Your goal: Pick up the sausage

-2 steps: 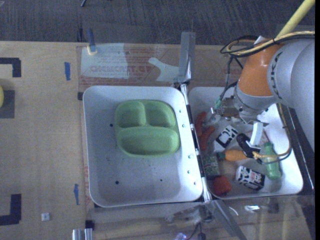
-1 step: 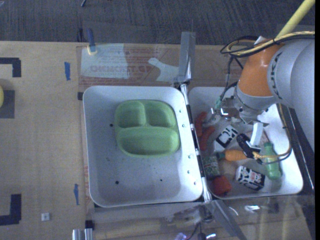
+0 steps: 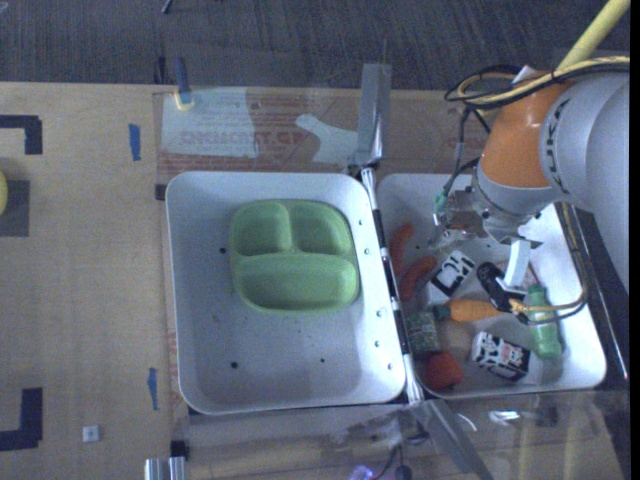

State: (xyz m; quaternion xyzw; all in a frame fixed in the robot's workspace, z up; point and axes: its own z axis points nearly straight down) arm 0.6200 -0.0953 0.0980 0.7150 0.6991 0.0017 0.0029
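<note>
Sausage [image 3: 416, 277]: reddish, lying tilted in the right bin [image 3: 585, 363], close to its left wall, with a second reddish piece [image 3: 401, 242] just above it.
Fingers [image 3: 470, 230]: hang over the right bin's upper middle, right of the sausage; whether open or closed, I cannot tell.
Arm [image 3: 560, 138]: grey, orange band, reaching in from the right.
Left bin [image 3: 190, 288]: holds a green divided plate [image 3: 294, 255].
Neighbours: carrot [image 3: 472, 311], green bottle [image 3: 543, 330], red tomato [image 3: 443, 369].
</note>
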